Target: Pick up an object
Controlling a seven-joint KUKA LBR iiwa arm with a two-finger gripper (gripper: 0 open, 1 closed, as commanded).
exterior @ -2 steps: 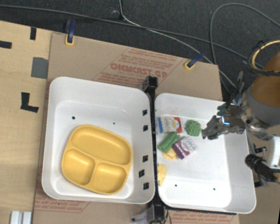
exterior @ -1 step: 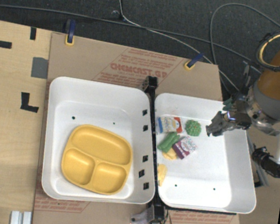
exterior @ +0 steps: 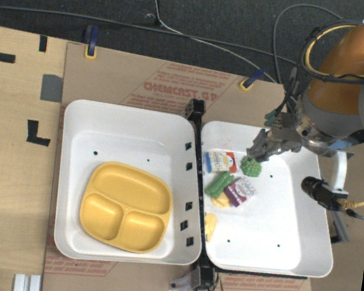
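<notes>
Toys, five, right bin (exterior: 307, 258), one yellow tray (exterior: 127, 206), left bin (exterior: 71, 159)

A single fixed camera stood above the tabletop (exterior: 2, 169), looking down at a slant from moderate height. Both white bins fell within frame, the left bin (exterior: 71, 159) and the right bin (exterior: 302, 247) meeting near picture centre. Beyond the left bin's far rim lay a dark backdrop. The arm (exterior: 345, 71) entered from the right.
</notes>
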